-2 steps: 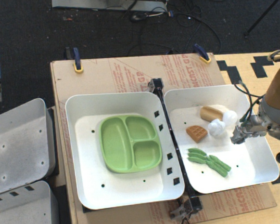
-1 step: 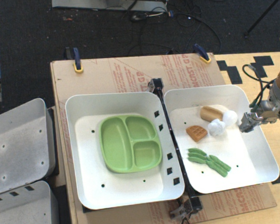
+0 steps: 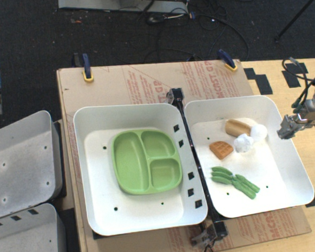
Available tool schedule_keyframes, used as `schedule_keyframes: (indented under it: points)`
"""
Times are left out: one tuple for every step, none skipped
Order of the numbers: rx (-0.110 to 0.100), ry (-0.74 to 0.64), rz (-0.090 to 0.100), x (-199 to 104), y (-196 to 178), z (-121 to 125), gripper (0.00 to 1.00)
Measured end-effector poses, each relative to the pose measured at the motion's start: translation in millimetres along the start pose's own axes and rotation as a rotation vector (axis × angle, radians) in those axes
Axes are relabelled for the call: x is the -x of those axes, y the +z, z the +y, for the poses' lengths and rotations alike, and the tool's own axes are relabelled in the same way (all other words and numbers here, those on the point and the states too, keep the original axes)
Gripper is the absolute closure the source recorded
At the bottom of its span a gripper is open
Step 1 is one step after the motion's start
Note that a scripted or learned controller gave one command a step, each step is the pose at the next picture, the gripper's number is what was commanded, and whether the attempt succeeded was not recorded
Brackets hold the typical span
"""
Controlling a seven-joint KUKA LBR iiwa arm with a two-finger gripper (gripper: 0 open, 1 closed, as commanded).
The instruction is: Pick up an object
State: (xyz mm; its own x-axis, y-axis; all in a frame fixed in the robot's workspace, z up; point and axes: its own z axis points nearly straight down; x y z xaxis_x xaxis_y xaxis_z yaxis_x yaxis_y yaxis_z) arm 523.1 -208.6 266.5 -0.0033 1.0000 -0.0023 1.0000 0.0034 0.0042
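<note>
Camera view, looking down on the bench: the right bin (image 3: 292, 185) is our landmark. Inside it, toward its far side, lies a tan bread roll (image 3: 238, 126). Just beside the roll, nearer the bin's right wall, sit white lumps (image 3: 250, 139), touching or nearly touching it. On the near-left side of the roll lies a waffle (image 3: 221, 149), close by the lumps. Further toward the bin's near edge, green beans (image 3: 235, 181) lie at a slant on the floor, apart from the waffle.

The gripper (image 3: 286, 128) hangs at the bin's right wall, just above the rim, near the lumps but not touching them. Nothing sits in it; whether it is released or clenched I cannot tell at this size.

Left of the right bin, touching along a shared edge, is the left bin (image 3: 90, 171), with a green tray (image 3: 147, 161) lying flat in its middle.
</note>
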Motion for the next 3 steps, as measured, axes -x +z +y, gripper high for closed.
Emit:
schedule_keyframes:
  points:
    - [-0.004,-0.002,0.003,-59.4,-0.7,1.3,1.0]
    - [-0.004,-0.005,0.003,-112.3,-4.6,9.6,1.0]
    - [-0.005,-0.001,0.002,-158.1,11.0,10.4,1.0]
